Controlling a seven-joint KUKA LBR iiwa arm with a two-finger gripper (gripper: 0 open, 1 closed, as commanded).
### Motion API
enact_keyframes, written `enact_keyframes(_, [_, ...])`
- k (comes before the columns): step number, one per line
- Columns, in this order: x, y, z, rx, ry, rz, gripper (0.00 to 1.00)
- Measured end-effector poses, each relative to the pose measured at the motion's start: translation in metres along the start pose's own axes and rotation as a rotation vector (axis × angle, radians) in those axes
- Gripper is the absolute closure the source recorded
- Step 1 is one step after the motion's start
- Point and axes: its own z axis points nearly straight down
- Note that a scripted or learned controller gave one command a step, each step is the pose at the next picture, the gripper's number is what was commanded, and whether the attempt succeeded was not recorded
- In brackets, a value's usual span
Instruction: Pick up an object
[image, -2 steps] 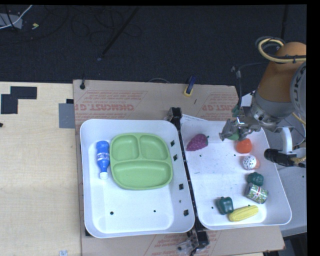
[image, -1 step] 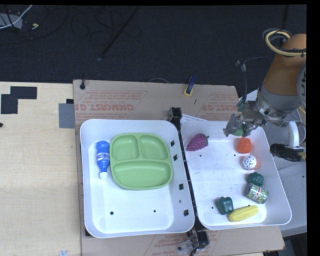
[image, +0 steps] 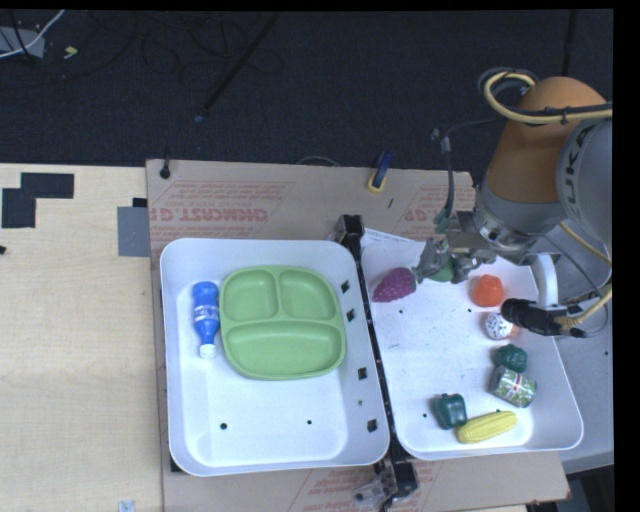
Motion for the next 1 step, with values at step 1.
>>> enact_keyframes(1, [0.0216,0.0048,0.0036,0.0,-0.002,0.002,1.0])
